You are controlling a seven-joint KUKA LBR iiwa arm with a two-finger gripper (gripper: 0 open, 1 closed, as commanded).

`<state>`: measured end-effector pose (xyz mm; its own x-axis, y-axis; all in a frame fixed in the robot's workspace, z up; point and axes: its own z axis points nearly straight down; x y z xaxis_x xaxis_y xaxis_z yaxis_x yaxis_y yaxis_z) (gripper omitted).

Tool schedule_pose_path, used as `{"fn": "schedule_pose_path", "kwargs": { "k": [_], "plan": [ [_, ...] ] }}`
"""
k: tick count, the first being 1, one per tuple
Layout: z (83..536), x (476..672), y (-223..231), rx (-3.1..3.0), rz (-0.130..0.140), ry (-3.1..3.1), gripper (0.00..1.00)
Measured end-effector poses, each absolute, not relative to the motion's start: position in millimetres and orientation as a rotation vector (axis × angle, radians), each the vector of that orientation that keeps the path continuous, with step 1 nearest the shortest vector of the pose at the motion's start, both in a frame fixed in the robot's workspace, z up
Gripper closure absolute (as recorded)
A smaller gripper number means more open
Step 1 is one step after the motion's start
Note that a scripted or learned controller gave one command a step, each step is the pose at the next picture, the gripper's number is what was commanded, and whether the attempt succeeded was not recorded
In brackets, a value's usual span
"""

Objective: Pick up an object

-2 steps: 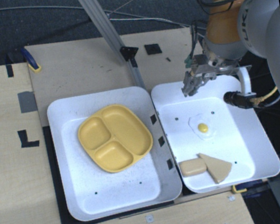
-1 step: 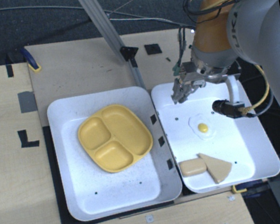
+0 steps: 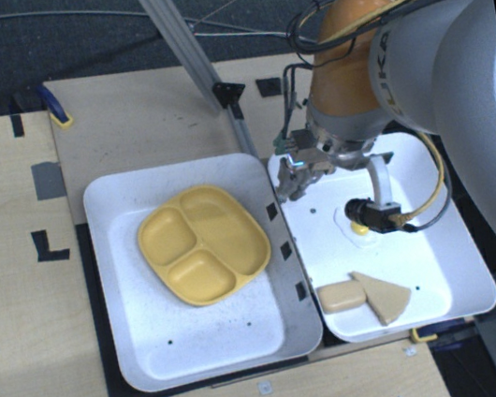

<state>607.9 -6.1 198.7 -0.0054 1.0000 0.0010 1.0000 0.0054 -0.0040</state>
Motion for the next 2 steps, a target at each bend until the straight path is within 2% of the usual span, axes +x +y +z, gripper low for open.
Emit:
{"fn": "schedule_pose_path", "kwargs": {
  "k": [2],
  "plan": [
    [192.2, 570.4, 102.5, -2.211, 0.004, -2.226, 1.0]
  ]
}}
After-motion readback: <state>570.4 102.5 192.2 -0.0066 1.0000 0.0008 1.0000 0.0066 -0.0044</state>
